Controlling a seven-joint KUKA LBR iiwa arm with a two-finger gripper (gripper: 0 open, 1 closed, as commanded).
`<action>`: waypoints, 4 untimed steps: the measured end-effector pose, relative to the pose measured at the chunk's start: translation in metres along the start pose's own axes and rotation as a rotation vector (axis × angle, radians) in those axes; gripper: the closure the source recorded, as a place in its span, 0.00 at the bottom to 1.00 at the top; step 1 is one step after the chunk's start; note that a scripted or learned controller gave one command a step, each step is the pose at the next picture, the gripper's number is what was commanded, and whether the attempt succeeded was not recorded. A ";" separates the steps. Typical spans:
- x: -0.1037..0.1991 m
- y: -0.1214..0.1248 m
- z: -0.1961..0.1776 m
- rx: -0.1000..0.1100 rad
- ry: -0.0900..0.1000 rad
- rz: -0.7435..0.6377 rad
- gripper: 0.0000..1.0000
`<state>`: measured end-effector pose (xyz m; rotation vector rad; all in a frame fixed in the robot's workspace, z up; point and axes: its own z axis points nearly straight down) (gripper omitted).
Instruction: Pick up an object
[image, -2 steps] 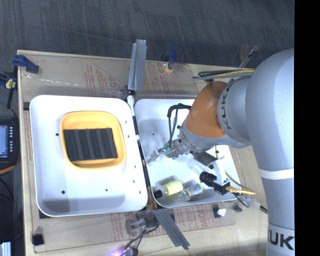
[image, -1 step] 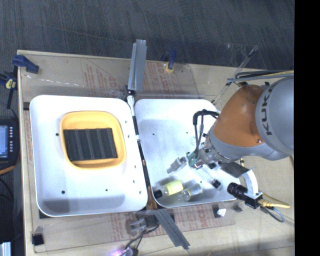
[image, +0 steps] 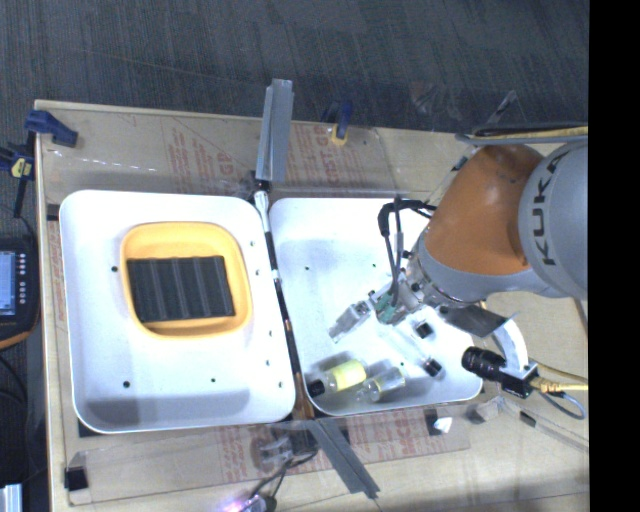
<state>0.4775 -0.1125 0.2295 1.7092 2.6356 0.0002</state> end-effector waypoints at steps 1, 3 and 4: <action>0.016 0.007 -0.018 0.000 -0.001 -0.037 0.00; 0.083 0.121 0.038 0.000 0.000 -0.337 0.00; 0.083 0.121 0.028 0.000 -0.001 -0.340 1.00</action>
